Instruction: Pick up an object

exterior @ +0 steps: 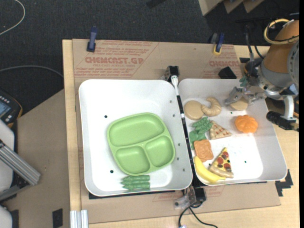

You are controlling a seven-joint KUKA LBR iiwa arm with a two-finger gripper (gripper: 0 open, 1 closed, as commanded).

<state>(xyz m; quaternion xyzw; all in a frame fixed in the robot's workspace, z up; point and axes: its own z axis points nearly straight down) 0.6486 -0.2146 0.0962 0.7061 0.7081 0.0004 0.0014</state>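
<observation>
Camera view: gripper [239,97] low in right bin [266,167] over tan piece [239,104]; grip state indeterminable; nothing lifted.

Glossy green plastic tray [140,143], smooth white bins [95,108]

The left bin [90,127] has lots of open floor at 12 o'clock and along its 9 o'clock side. A green tray [140,142] sits in its middle, with green beans [136,182] at 6 o'clock.

The right bin [266,167] is crowded on its 9 o'clock side: cookie [193,109], croissant [212,107], leafy greens [200,128], pizza slices [223,163], banana [205,172]. An orange [246,124] sits near the middle. White floor is open toward 4 o'clock. The arm [280,56] blocks the 1 o'clock corner.
</observation>
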